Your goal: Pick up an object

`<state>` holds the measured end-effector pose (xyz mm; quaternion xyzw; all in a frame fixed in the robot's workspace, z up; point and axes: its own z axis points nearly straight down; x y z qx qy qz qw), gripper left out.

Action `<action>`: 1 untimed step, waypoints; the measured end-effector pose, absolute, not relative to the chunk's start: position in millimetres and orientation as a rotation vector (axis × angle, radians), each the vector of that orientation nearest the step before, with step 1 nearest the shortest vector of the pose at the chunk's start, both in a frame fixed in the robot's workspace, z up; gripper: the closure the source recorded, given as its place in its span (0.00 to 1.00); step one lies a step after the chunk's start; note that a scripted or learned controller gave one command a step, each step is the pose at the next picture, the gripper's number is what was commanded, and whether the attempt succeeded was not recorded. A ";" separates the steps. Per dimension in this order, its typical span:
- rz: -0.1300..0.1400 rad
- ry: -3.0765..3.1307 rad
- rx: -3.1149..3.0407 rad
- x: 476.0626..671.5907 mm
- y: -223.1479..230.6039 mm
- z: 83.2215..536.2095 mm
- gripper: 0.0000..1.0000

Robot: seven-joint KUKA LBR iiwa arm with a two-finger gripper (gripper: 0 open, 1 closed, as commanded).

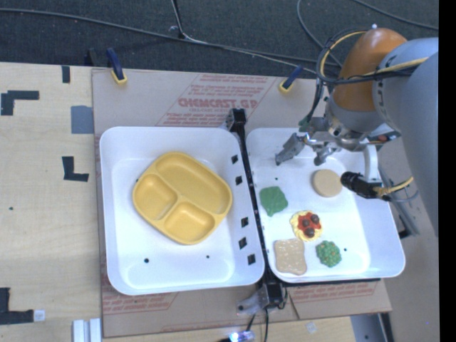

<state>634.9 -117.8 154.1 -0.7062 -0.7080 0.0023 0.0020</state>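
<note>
The gripper (305, 150) hangs over the upper part of the right bin (377, 262), in the upper right of the frame, with the grey arm and its orange band reaching in behind it from the right edge. Its two fingers look spread apart, one dark finger (287, 151) pointing toward the left and the other (322, 154) angled down toward the lower right, and nothing sits between them.

The closest thing to pick is the round tan biscuit (328, 184), which lies just below and slightly to the right of the gripper, near the tip of the right-hand finger but not between the two. It is a flat disc, so it has no long axis to line up with. I judge the next move is a short shift toward the lower right of the frame and then a descent, so that the fingers straddle the biscuit.

The other pieces lie farther down the same bin: a green leafy piece (273, 199) below and left of the gripper, a yellow piece with red dots (307, 225) lower still, then a pale toast slice (290, 256) and a small green broccoli (328, 253) near the bottom edge. The left bin (117, 262) holds a yellow divided tray (182, 197), well apart from the gripper across the dark divider (246, 191).
</note>
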 end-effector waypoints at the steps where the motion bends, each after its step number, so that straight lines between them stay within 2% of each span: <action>1: 0.007 -2.221 -2.217 636.4 -121.4 108.8 0.00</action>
